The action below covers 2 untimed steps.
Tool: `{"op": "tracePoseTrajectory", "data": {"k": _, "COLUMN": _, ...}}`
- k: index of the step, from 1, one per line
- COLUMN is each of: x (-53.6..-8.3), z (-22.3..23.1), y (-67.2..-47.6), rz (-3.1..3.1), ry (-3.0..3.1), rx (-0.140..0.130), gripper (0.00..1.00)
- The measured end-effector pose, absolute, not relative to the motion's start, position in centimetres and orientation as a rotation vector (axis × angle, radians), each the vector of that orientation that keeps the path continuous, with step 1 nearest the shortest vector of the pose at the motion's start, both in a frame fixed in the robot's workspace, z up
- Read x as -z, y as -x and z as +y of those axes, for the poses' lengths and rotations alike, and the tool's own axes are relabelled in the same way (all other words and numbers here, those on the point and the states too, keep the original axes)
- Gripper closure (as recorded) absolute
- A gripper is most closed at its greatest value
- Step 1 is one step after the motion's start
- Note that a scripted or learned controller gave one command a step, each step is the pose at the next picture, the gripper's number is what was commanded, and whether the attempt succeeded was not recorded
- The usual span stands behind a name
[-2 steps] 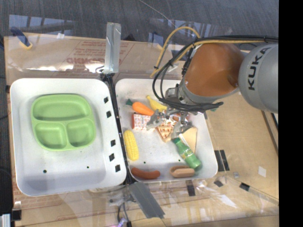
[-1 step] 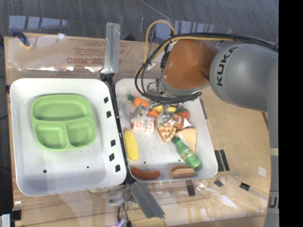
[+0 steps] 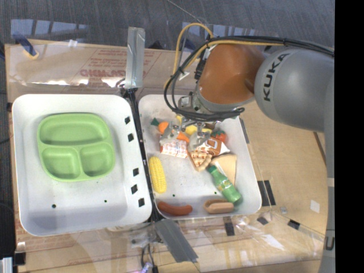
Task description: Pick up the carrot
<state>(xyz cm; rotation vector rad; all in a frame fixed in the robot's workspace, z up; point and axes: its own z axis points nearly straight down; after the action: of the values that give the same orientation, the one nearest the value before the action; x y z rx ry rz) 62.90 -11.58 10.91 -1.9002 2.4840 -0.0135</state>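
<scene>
Over the right bin, hand low among toy food, near carrot, grip state unclear

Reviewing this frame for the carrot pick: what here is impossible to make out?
- End effector: the orange wrist band covers it in the camera view, so its state and any contact are unreadable.
- Carrot: small orange pieces lie among the toy food at the top of the right bin; too small and crowded to tell which is the carrot.
- Arm: cut off at the right.
</scene>
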Motion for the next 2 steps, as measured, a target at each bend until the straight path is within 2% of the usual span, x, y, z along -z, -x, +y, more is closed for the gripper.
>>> {"op": "tracePoseTrajectory", "data": {"k": 1, "x": -24.67, "z": -14.81, "y": -61.27, "rz": 2.325, "ry": 2.103, "rx": 0.017, "gripper": 1.0}}
{"op": "tracePoseTrajectory", "data": {"k": 2, "x": -24.08, "z": -14.67, "y": -61.08, "rz": 2.327, "ry": 2.109, "rx": 0.001, "gripper": 0.0}}
